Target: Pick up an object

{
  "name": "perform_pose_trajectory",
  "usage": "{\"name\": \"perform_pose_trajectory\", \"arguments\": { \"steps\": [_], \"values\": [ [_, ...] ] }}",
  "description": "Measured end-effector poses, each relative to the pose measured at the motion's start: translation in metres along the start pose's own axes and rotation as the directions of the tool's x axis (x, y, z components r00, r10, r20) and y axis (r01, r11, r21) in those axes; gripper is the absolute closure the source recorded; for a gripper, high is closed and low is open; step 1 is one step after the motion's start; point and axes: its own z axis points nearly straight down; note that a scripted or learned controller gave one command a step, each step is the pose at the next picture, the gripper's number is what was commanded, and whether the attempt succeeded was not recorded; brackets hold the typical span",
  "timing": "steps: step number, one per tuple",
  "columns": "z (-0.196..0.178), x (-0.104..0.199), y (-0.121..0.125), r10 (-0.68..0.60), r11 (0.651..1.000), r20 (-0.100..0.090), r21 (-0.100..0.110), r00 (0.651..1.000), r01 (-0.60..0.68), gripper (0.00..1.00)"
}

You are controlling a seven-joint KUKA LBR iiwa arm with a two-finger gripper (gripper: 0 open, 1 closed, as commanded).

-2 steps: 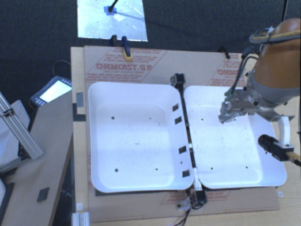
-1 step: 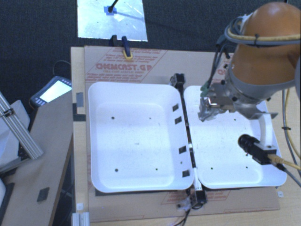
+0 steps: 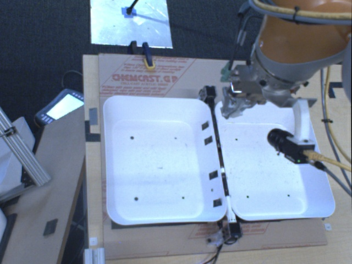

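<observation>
My gripper [image 3: 232,108] hangs over the far left corner of the right bin [image 3: 275,202], close to the divider between the two bins. The grey wrist and the orange band of the arm [image 3: 308,15] loom above it at the upper right. A black cylinder [image 3: 283,141] on a white bracket juts from the wrist over the right bin's middle. I see nothing held at the gripper's tip.
The left bin [image 3: 159,164] lies beside the right one on a cardboard sheet [image 3: 146,76]. Black clips [image 3: 209,142] line the seam between them. A shiny metal plate [image 3: 131,15] lies beyond the bench, and a tablet [image 3: 60,108] sits at the left.
</observation>
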Motion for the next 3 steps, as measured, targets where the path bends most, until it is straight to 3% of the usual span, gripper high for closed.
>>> {"name": "perform_pose_trajectory", "arguments": {
  "steps": [1, 2, 3],
  "values": [
    [0.054, -0.009, -0.024, 0.009, 1.000, 0.004, 0.013, 1.000, -0.009, 1.00],
    [-0.027, 0.041, 0.002, 0.001, 1.000, 0.000, -0.001, 1.000, -0.001, 1.00],
    [0.053, 0.061, -0.024, 0.002, 1.000, 0.004, 0.017, 1.000, -0.002, 1.00]
  ]
}}
